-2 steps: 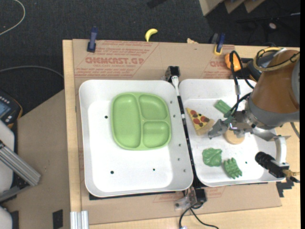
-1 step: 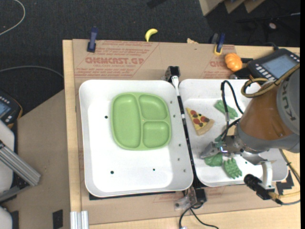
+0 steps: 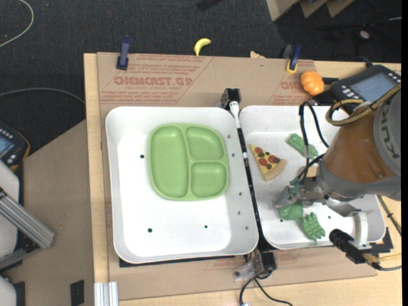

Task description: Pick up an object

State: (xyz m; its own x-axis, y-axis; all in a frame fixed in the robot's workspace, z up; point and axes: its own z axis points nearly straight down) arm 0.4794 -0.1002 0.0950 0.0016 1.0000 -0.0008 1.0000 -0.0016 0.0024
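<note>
Green divided plate (image 3: 189,162) in left bin (image 3: 127,190); pizza slice (image 3: 266,161), perhaps greens (image 3: 312,224), right bin (image 3: 271,123).

The grey arm (image 3: 376,139) is seen reaching in from the right, its orange band (image 3: 357,148) set just above the wrist. The gripper (image 3: 290,199) is carried low at the arm's leftward end, pointed down and to the left.
</note>
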